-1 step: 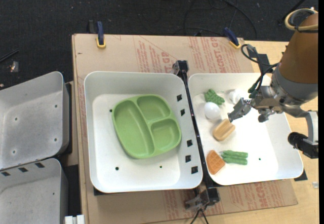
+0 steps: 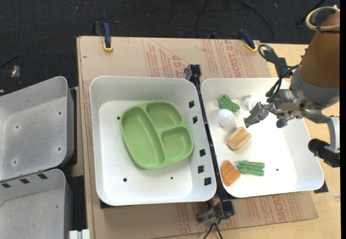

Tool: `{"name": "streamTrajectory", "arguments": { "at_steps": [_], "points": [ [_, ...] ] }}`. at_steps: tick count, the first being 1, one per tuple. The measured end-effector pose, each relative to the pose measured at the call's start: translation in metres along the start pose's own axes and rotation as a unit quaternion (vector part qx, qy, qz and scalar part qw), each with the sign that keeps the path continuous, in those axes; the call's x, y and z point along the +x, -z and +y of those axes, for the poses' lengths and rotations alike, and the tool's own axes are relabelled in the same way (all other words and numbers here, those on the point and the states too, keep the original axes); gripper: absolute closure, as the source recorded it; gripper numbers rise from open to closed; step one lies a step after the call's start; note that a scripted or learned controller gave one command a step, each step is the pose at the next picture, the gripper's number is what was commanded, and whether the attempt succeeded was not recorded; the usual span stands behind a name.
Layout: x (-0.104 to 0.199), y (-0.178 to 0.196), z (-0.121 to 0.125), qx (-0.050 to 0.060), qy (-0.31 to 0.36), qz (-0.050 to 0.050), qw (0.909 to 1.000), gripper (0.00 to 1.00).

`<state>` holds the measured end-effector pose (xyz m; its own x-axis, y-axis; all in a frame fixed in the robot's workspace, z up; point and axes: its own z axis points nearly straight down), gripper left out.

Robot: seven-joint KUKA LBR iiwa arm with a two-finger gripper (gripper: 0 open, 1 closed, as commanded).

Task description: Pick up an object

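Observation:
The right bin (image 2: pixel 292 178) holds several toy foods: a green leafy piece (image 2: pixel 228 104), a white egg-like ball (image 2: pixel 226 118), a small white item (image 2: pixel 247 101), a tan bread roll (image 2: pixel 239 138), an orange waffle-like wedge (image 2: pixel 230 173) and green beans (image 2: pixel 250 167). My gripper (image 2: pixel 268 119) hangs over the upper middle of this bin, right of the ball and the roll. It is open, and nothing sits between its fingers. One dark fingertip (image 2: pixel 253 118) points toward the roll.
In the left bin (image 2: pixel 102 124) lies a green divided plate (image 2: pixel 157 135). A black divider (image 2: pixel 204 140) runs between the bins. The grey arm with its orange band (image 2: pixel 321 54) reaches in from the right. Grey trays (image 2: pixel 32 124) lie off the bench at left.

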<state>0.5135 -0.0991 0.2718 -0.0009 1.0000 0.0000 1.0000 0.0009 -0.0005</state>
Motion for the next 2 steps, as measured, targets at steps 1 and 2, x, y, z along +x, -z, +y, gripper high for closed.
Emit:
{"name": "streamTrajectory", "arguments": {
  "at_steps": [1,2],
  "points": [
    [-0.003,-0.062,0.004,0.002,-0.001,0.0,1.0,0.0],
    [-0.003,-0.11,0.013,0.001,-0.001,0.0,1.0,0.0]
  ]
}}
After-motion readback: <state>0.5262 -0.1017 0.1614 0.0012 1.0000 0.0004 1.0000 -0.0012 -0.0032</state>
